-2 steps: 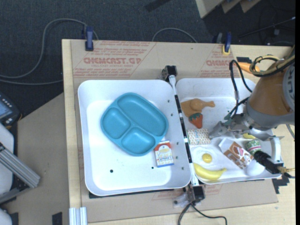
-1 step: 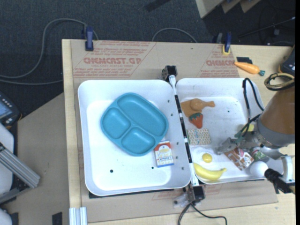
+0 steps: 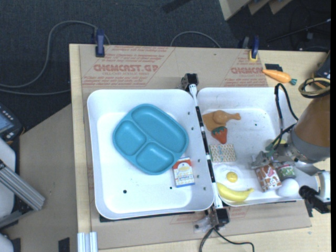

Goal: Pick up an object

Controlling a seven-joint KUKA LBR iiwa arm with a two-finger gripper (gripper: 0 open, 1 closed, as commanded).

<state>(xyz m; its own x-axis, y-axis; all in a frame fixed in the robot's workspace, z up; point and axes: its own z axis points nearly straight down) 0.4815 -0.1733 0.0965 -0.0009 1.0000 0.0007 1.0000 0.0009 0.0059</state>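
Tool [image 3: 265,160] sits low in the right bin [image 3: 247,100], w/ a red carton [image 3: 269,177] touching it at 6 o'clock. Can't tell its grip.

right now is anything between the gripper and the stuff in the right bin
Nothing visible does. The gripper is already low in the right bin, right over the red-and-white carton at its near right corner. The banana, fried egg and strawberry lie off to its left.
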